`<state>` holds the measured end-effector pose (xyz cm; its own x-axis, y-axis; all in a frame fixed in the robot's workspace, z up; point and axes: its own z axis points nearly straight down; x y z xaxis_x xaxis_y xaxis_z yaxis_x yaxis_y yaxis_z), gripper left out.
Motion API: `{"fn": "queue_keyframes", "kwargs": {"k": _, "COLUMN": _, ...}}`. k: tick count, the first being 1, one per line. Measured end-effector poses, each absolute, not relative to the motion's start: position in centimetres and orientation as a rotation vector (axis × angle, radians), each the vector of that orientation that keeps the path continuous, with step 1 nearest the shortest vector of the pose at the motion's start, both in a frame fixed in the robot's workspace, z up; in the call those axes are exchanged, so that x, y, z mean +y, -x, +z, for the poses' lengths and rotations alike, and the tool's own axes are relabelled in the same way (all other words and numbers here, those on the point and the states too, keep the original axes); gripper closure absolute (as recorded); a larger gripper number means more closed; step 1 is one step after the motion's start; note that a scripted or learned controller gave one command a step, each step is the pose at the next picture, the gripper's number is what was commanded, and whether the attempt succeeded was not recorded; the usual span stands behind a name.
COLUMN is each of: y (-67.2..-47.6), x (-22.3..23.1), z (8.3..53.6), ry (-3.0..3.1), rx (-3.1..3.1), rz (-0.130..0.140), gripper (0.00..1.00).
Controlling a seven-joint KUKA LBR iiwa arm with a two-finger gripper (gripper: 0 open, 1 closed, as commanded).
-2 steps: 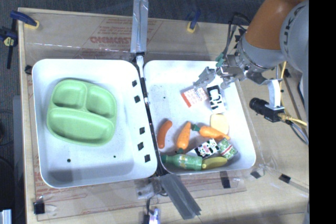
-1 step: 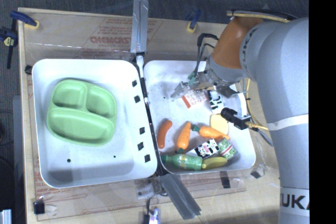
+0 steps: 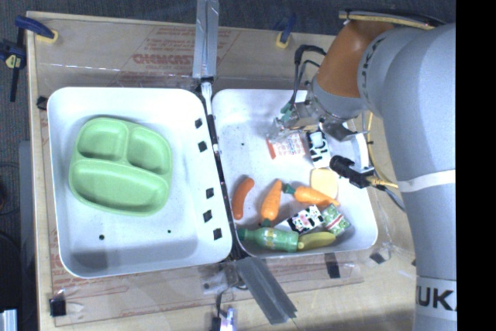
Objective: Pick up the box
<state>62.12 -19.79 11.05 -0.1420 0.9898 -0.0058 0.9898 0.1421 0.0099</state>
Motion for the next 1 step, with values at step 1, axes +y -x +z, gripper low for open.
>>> {"fn": "queue_keyframes", "kwargs": {"k": 1, "y": -60.85, "x": -19.11, "z": 13.31, "ry": -2.029, "rx": 2.398, "rz": -0.001, "gripper": 1.00}}
